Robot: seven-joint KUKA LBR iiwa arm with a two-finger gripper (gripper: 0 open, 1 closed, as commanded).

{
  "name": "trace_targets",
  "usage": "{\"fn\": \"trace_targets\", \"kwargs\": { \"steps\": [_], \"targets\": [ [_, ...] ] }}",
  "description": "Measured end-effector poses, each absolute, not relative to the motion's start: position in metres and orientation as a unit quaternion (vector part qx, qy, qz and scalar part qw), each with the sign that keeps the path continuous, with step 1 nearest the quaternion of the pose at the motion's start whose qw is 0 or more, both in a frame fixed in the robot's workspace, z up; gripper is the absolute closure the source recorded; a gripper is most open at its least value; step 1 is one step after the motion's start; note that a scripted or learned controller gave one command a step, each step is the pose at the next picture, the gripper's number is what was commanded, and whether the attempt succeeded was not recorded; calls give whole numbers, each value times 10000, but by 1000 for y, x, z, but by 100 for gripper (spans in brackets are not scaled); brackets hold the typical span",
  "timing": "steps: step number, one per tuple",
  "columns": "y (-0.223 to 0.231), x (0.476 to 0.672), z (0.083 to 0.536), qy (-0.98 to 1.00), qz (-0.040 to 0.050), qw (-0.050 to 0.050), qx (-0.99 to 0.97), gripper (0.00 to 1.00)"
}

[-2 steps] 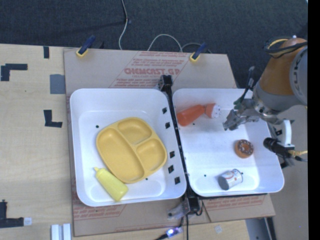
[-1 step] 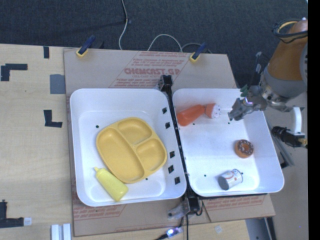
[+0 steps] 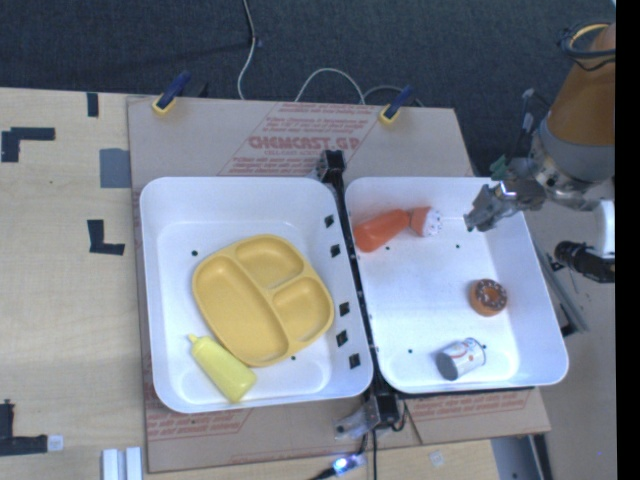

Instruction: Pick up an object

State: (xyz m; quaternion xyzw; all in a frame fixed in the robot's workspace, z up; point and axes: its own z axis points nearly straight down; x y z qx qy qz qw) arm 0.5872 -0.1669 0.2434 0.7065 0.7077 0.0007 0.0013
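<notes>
Camera view: we cannot tell the end effector [image 3: 487,211]'s state; it hovers beside the smooth orange carrot [image 3: 385,229].

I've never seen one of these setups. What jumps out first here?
Probably the big yellow divided plate in the left bin, with a yellow squeeze bottle at its near corner. In the right bin, an orange bottle lies near the far edge, with the claw hovering beside it.

Red "CHEMCAST GP" on cardboard sheet [image 3: 300,138]
</notes>
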Motion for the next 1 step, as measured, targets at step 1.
{"fn": "trace_targets", "kwargs": {
  "steps": [1],
  "targets": [
    [-105,591,234,7095,1,-7,7048,100]
  ]
}}
